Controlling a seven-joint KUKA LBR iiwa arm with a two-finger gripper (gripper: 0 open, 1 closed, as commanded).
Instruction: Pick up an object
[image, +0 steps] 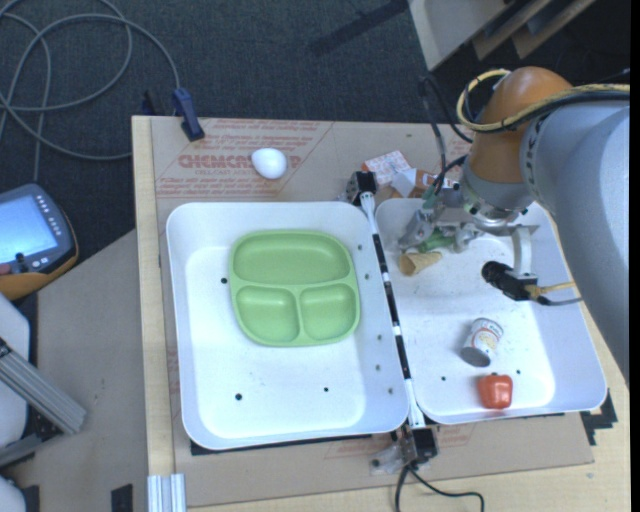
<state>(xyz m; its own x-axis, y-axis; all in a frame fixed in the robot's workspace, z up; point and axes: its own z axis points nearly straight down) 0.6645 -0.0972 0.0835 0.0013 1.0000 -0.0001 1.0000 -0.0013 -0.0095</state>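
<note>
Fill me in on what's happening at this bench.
A grey robot arm reaches into the right bin, its gripper low in the far corner by a tan cone-shaped piece. Whether it grips anything is unclear. A small can and a red block lie nearer. The left bin holds a green divided plate.

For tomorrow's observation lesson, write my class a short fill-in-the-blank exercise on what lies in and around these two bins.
1. The green divided plate lies in the ____ bin of the camera view.
2. The plate has ____ compartments.
3. The red object lies in the same bin as the small ____.
4. The white egg-shaped object rests outside the bins, on the ____.

Missing words: left; three; can; cardboard
</note>
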